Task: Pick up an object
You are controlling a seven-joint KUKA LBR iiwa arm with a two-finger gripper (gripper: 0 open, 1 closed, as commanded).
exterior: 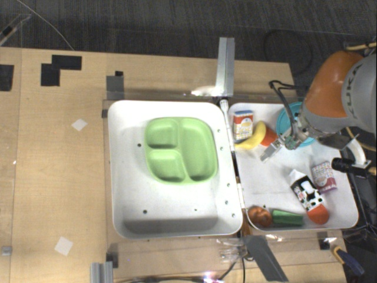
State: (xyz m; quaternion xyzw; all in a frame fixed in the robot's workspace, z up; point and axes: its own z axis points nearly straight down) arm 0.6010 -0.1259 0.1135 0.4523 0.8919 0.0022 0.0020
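labels on the carton [242, 124] and bottle [306, 191] too blurred to read; claw [281, 144] state unclear.

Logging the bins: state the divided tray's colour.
Light green; the divided tray shows in the camera view, left bin.

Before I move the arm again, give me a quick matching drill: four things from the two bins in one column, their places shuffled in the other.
Things:
1. green divided tray
2. banana
3. green cylinder
4. small carton

Places:
A. front edge of the right bin, beside a reddish-brown round fruit
B. back left corner of the right bin
C. middle of the left bin
D. right bin, just in front of the carton, against an orange-red item

Pairs: 1-C, 2-D, 3-A, 4-B
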